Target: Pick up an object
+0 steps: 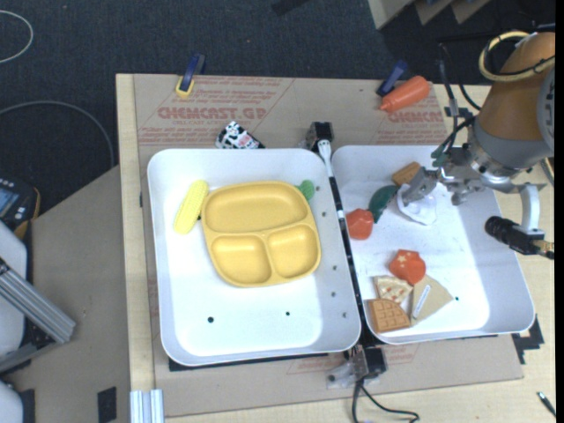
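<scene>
My gripper (418,204) hangs low over the upper middle of the right bin (493,276), with the grey and orange arm (515,104) reaching in from the upper right. Just left of the gripper lies a green piece (382,199), and a brown piece (406,174) lies just above it. A red tomato-like piece (359,224) rests at the bin's left wall. Lower down are a red strawberry-like piece (405,265), a waffle square (387,312) and a pale wedge (430,297). I see nothing held in the gripper.
The left bin (176,280) holds a yellow divided tray (260,232), a corn cob (189,206) and a small green piece (306,189). On the bench behind the bins lie an orange carrot (405,93), a black-and-white toy (238,137) and a blue-yellow clamp (188,77).
</scene>
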Action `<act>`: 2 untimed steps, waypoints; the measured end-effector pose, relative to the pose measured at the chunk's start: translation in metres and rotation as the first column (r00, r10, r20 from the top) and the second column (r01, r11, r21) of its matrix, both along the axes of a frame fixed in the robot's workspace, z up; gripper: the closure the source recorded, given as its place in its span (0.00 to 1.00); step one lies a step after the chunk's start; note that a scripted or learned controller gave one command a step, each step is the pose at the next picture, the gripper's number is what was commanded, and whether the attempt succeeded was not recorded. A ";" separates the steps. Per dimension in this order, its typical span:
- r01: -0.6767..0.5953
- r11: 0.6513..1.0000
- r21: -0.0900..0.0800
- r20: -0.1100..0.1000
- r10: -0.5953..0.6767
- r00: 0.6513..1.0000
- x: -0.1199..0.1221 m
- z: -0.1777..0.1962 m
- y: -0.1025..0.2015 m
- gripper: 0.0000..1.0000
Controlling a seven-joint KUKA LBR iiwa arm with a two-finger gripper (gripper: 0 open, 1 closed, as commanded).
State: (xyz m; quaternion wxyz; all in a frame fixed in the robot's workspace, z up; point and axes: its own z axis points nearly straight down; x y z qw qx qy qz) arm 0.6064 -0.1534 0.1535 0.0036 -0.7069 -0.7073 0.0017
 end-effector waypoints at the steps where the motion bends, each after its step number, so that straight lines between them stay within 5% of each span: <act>1: 0.000 1.000 -0.001 0.000 0.000 1.000 0.006 -0.060 -0.002 0.00; 2: 0.000 1.000 -0.002 0.003 0.000 1.000 0.006 -0.069 -0.001 0.00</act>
